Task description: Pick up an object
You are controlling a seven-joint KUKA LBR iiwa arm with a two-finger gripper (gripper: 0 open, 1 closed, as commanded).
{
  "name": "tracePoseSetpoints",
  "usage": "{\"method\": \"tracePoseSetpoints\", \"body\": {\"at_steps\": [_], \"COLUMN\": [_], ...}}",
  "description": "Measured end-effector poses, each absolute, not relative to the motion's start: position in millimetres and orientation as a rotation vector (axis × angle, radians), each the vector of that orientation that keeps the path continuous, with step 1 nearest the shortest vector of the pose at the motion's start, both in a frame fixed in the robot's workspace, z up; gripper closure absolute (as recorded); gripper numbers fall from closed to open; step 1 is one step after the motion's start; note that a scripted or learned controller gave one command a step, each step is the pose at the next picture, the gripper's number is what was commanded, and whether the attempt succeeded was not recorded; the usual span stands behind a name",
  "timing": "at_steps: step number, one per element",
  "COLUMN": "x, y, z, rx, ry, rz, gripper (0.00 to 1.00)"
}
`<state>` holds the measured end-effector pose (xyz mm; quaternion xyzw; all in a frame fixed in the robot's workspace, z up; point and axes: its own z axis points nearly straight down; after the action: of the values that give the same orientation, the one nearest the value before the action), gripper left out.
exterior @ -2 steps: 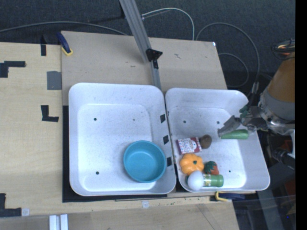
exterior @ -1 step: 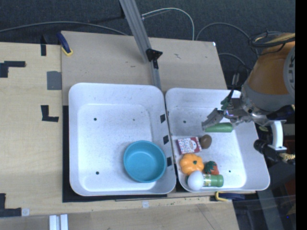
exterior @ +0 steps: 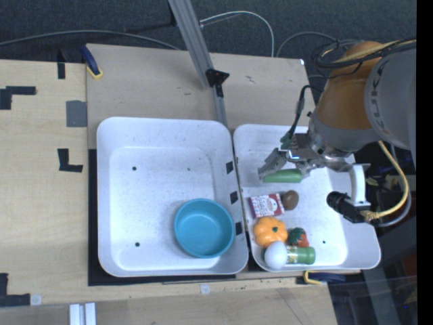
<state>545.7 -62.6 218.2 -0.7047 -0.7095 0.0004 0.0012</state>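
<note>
Nearest the camera, along the front edge of the right bin (exterior: 352,249), a white ball (exterior: 275,254) sits touching a green-capped bottle (exterior: 300,254) that lies on its side. Just behind them are an orange pumpkin (exterior: 269,230) and a small red and green item (exterior: 296,236) (too small to identify). Behind the pumpkin a red packet (exterior: 264,204) lies flat, with a brown nut-like piece (exterior: 289,199) just beside it on the right.

In the left bin (exterior: 135,141), a blue bowl (exterior: 203,227) stands upright near the front right corner.

Farther back in the right bin, a long green object (exterior: 283,176) lies crosswise near the middle, and the gripper (exterior: 279,166) is right on top of it, its grey fingers (exterior: 268,164) spread and straddling the object's left part; whether they actually touch it is unclear. The arm (exterior: 352,107), with its orange band, rises over the bin's back right corner.

Beyond the bins a grey pole (exterior: 193,32) slants across the bench (exterior: 149,80).
</note>
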Motion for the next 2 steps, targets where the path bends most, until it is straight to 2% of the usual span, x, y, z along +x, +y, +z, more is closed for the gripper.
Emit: {"method": "tracePoseSetpoints", "body": {"at_steps": [1, 2], "x": [560.3, 564.7], "y": [-15, 33], "z": [210, 207], "rx": [-2.213, -2.212], "ry": [-2.227, -2.227], "rz": [0.002, 0.001], "gripper": [1.00, 1.00]}}
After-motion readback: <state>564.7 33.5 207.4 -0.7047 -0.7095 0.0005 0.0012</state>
